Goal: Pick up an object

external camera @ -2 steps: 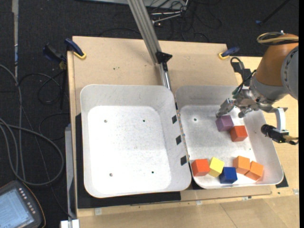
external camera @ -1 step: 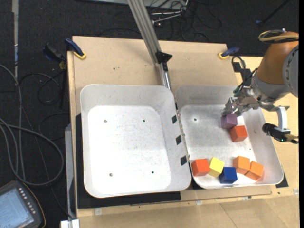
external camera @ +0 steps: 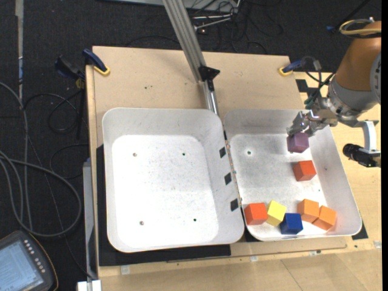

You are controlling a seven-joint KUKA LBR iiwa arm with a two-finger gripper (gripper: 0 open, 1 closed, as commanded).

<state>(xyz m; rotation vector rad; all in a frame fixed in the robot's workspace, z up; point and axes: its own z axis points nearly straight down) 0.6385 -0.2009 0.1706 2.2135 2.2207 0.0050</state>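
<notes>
On the worktop the left bin [external camera: 160, 177] lies at nine o'clock of the right bin [external camera: 339, 187]. Along the right bin's six o'clock edge sit an orange cube [external camera: 256, 213], a yellow cube [external camera: 276, 212], a blue cube [external camera: 292, 223] and two more orange ones. The purple cube [external camera: 297, 142] hangs directly below the gripper [external camera: 301, 132], at six o'clock of it, jaws clamped on its top, apparently clear of the floor. The arm [external camera: 357, 71] leans in from three o'clock, wrist pitched down.

You can see a small purple block [external camera: 297, 142] tilted, up off the right bin [external camera: 267, 156], near its back edge.
</notes>
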